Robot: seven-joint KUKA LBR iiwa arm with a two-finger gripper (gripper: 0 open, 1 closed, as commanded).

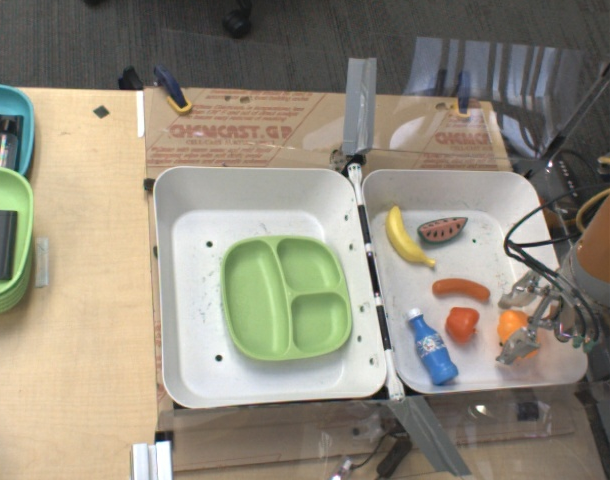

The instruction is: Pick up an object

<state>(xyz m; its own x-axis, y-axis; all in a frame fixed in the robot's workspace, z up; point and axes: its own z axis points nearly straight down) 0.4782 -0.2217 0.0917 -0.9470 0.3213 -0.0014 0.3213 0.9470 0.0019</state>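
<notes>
From my seat the scene is evenly and brightly lit from overhead, with no hard shadows. The white bins (pixel 175 268) read slightly bluish, and only soft shading sits under the green plate (pixel 285 296), far left of the fingers (pixel 525 318). Focus is decent across the counter (pixel 65 368), though the fingers look a little soft. Faint glare shows on clear plastic below them.

Metal silver gripper (pixel 523 321) with two thin bare-metal prongs, small coloured wires bundled just behind the jaws, black cables looping above them, an orange band on the arm (pixel 597 251) behind
</notes>
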